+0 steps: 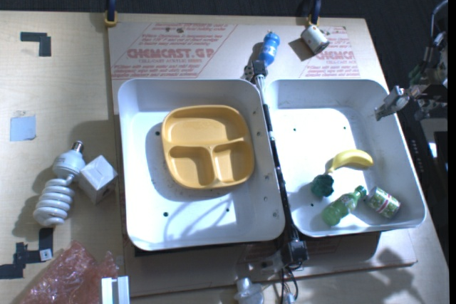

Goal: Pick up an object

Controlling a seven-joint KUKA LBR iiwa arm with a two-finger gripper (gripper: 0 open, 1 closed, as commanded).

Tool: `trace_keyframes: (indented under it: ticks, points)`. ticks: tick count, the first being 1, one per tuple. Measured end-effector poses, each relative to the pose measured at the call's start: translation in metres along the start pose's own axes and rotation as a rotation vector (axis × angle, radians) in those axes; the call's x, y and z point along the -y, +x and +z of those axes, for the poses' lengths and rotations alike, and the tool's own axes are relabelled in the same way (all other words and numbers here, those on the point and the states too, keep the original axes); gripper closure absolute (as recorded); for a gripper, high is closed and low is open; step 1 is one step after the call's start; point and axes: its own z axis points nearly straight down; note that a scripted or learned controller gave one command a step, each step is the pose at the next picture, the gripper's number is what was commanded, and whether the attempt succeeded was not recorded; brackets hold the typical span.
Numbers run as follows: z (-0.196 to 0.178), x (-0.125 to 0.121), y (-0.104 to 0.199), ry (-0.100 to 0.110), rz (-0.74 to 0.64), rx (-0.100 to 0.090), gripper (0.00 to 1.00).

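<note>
The right white bin (313,107) holds a yellow banana (352,159), a dark green broccoli-like piece (322,186), a green bottle (343,204) lying on its side and a small can (382,202) near the front right corner. A yellow divided tray (207,146) lies in the left bin (135,153). My gripper (390,105) reaches in over the right bin's right rim, high and well apart from the objects. Most of the arm is cut off at the view's edge.
On the bench left of the bins lie a spiral light bulb (58,189), a white cube (98,174) and a red mesh bag (68,274). Blue clamps (268,48) and a small metal fitting (314,38) sit behind the bins.
</note>
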Motion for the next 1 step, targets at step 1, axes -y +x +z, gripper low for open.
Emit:
trace_keyframes:
  ticks: [1]
  points:
    - [0.0858,-0.0331,0.0227,0.0,-0.002,0.0,0.0]
